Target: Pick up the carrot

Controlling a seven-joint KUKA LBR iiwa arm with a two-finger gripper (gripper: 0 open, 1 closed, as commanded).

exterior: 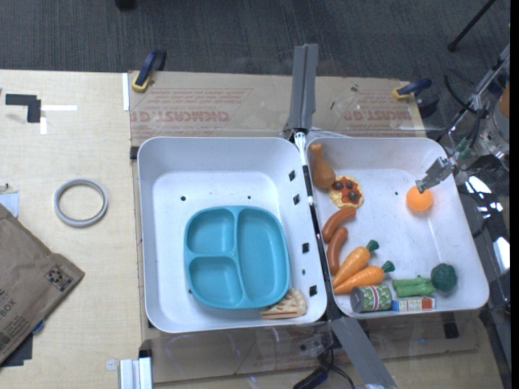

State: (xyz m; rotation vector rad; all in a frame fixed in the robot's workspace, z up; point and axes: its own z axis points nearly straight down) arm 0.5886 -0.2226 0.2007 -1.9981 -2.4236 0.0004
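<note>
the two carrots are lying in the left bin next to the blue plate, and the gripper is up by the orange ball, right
Not quite. The camera view shows the two carrots lying in the right bin, beside the sausages, not in the left bin with the blue plate. The gripper is indeed up by the orange ball.

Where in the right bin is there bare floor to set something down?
Right bin: bare floor in the middle, between the sausages, the orange and the broccoli. The near edge is crowded: carrots, can. Gripper hovers by the orange.
</note>
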